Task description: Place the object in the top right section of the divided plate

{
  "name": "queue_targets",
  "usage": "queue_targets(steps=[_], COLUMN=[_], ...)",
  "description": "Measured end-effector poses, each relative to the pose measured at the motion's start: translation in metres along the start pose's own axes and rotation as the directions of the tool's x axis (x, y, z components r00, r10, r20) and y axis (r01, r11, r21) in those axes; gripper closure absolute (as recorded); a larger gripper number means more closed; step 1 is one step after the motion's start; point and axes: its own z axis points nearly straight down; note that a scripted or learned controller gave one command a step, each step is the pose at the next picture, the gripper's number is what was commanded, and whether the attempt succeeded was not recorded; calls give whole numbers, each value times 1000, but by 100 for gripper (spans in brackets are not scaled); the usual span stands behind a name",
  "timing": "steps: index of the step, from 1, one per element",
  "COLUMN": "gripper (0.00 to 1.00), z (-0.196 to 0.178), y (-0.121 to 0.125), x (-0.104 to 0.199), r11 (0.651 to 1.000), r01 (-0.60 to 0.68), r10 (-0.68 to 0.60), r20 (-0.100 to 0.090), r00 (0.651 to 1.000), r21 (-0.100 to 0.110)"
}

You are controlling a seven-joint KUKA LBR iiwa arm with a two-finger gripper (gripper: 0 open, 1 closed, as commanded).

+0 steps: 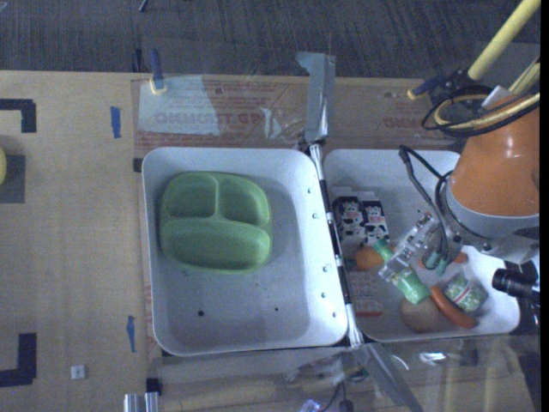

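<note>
The green divided plate (214,223) lies in the upper part of the left bin (171,316), and its sections hold nothing. My gripper (418,249) hangs low in the right bin (506,320), over a cluster of items. Directly beneath it lies a green bottle (412,285), with a small orange fruit (369,258) just to its left. A brown potato-like item (419,314) sits nearer the bin's front wall. The arm's orange band (497,174) hides the bin's far right part.
Two cow-print cartons (360,220) stand by the divider between the bins. A flat red-and-white packet (365,299) lies near the front. An orange carrot-like piece (452,309) and a green-and-white pack (466,292) sit at the right. Cables (467,110) and a yellow pole (506,33) hang behind.
</note>
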Motion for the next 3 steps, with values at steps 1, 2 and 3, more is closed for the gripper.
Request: queue_targets(steps=[1, 2, 3], gripper=[100, 100, 100], z=[30, 30, 29], y=[71, 111, 86], x=[58, 101, -1], r11=[987, 944, 954], r01=[161, 330, 300], r10=[-161, -330, -300], r20=[-4, -3, 1], r00=[987, 944, 954], r21=[2, 1, 0])
